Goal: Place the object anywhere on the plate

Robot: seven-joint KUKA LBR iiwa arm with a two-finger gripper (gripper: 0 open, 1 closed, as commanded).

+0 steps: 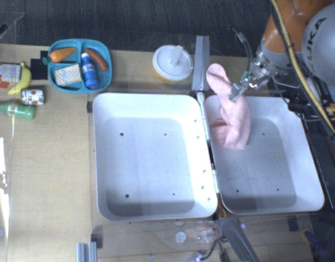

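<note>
Over the right bin's [298,201] far edge, the grey arm [315,31] is reaching in from the right, its orange band showing above the wrist. Its end effector [236,91] is pinching the pink cloth [233,119], which is hanging down over the near-left part of that bin. Beside it, the left bin [151,201] is sitting bare. On the table [41,173] at far left, a blue divided plate [104,56] is holding a carrot, a bottle and other toy food. A white lidded cup [173,61] is standing behind the bins.
</note>
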